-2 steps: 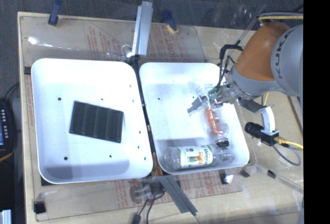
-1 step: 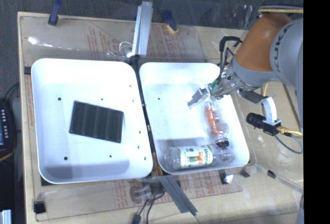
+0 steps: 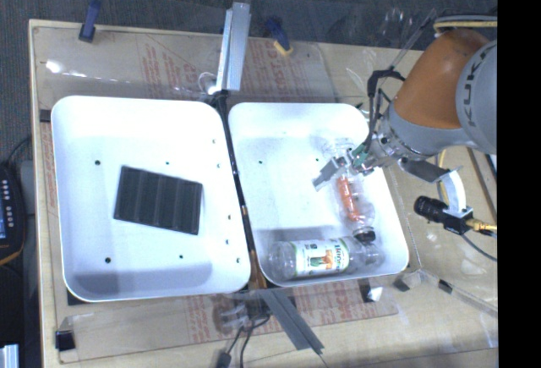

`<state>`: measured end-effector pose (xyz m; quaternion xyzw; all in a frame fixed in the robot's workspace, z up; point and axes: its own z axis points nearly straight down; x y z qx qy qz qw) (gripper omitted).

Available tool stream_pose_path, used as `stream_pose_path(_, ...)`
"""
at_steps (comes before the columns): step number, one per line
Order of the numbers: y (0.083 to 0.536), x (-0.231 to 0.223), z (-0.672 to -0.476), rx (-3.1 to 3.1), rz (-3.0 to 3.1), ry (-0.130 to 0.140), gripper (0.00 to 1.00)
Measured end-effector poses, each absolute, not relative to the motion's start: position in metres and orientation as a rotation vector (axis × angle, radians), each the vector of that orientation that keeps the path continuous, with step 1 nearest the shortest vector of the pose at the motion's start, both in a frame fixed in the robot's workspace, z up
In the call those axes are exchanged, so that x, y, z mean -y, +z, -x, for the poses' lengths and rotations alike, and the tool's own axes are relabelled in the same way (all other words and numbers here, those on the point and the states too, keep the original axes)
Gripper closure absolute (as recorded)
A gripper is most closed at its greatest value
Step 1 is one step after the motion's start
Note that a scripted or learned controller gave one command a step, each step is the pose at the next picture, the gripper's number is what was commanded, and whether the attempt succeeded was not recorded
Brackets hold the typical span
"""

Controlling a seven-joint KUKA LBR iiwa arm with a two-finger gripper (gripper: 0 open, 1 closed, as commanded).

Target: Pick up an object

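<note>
A small clear bottle with orange contents (image 3: 350, 199) lies in the right bin (image 3: 279, 129), in that bin's right half, its long axis running roughly up and down the view, its dark cap end toward the near wall. Just above its top end sits the gripper (image 3: 336, 167), low over the bin floor, with a grey finger (image 3: 325, 178) slanting down to the left of the bottle's top. Whether the fingers are open or closed around anything cannot be told; the tips blur into a clear, crinkled wrapper-like thing (image 3: 332, 143) that may lie just beyond them, toward the bin's far right corner.

A larger clear bottle with a green and orange label (image 3: 325, 258) lies on its side along the right bin's near wall, just below the small bottle's cap end.

The arm (image 3: 439, 96) comes in over the right bin's right wall, its orange band above the wrist.

The left bin (image 3: 84, 129) stands touching the right bin along their shared edge and holds a flat dark ribbed rectangle (image 3: 159, 200) near its middle, tilted a little.
</note>
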<state>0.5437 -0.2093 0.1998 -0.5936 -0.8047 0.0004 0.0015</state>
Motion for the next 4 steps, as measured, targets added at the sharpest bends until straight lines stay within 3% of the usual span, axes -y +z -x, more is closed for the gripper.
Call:
stream_pose_path(1,0.169,0.208,-0.563,2.579,1.783,0.002,0.00)
stream_pose_path(2,0.183,0.209,-0.550,2.581,1.779,0.001,0.00)
stream_pose_path(4,0.160,0.210,-0.559,2.636,1.706,0.001,0.00)
